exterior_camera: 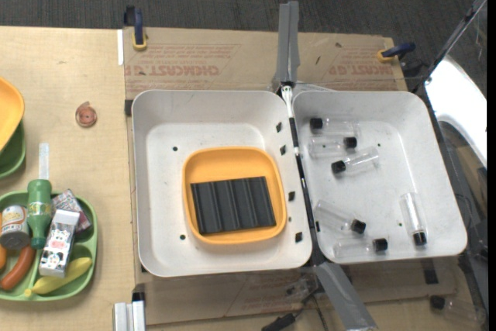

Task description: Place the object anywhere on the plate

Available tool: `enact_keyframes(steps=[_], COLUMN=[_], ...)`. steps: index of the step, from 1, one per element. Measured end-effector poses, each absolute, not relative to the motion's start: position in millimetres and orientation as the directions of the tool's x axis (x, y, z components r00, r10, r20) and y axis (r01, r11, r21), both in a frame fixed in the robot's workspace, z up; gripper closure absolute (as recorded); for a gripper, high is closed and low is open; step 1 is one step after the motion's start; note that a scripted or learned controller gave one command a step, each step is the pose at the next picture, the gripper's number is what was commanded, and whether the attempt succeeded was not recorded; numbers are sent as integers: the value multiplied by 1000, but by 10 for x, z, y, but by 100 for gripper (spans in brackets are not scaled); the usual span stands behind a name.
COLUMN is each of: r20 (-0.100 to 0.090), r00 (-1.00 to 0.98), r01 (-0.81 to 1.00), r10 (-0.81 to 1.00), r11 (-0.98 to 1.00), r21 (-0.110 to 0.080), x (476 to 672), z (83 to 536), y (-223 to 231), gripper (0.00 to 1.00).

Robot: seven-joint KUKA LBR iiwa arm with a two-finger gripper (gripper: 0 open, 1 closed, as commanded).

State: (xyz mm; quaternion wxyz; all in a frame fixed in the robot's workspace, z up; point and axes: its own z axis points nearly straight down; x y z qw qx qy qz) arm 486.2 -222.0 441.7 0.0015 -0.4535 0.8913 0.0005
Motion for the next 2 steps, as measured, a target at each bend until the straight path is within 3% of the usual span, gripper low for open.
enact_keyframes(steps=[1, 2], r20=[-4, -3], r00=[-217, -65], r01=[-976, -998], r10=[-976, -998], r11=[217, 65], r21=[0, -2], x=[4794, 4794], z=[4413, 4416], y=[-2221, -2219], gripper=[0, 0])
